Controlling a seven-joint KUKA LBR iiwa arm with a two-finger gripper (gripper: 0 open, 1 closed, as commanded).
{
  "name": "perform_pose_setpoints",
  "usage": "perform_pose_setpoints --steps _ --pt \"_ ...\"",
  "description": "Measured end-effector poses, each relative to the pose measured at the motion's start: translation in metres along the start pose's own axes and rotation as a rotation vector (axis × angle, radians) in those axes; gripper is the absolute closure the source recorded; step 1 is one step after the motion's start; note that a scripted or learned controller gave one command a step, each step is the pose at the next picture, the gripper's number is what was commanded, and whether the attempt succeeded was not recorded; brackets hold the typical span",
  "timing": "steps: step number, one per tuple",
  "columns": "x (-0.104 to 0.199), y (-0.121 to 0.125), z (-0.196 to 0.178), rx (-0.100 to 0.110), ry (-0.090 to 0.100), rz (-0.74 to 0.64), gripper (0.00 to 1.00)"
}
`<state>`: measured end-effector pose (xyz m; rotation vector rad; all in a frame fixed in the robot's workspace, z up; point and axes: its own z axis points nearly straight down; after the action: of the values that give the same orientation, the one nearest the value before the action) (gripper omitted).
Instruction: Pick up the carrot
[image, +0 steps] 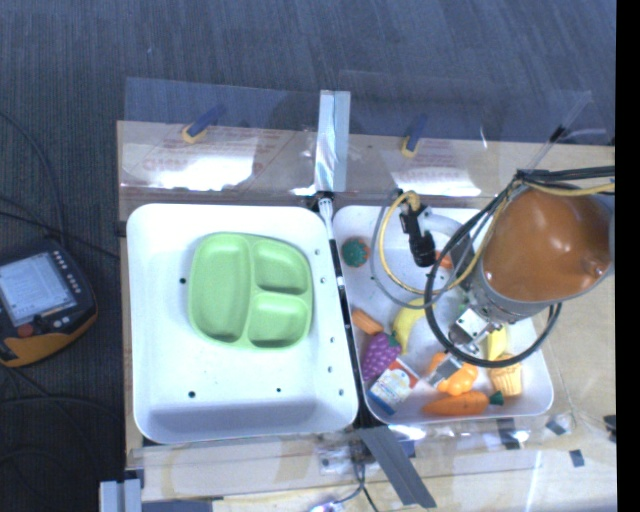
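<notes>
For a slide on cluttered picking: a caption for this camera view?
Arm over right bin of toy food; carrot lies near its front wall.

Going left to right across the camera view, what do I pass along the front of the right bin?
Purple grapes → small red-and-white carton → carrot lying along the front wall → corn cob. The things under the arm overlap too much to place.
</notes>
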<state>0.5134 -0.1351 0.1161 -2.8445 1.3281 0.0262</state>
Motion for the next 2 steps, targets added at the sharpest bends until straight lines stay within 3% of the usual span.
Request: perform_pose_setpoints --steps 1,2 --pt "-0.0150 0.0149 0.0247 0.013 0.026 0.059 0.00" --pt "-0.0170 0.0122 0.0153 0.013 0.024 0.057 1.00"
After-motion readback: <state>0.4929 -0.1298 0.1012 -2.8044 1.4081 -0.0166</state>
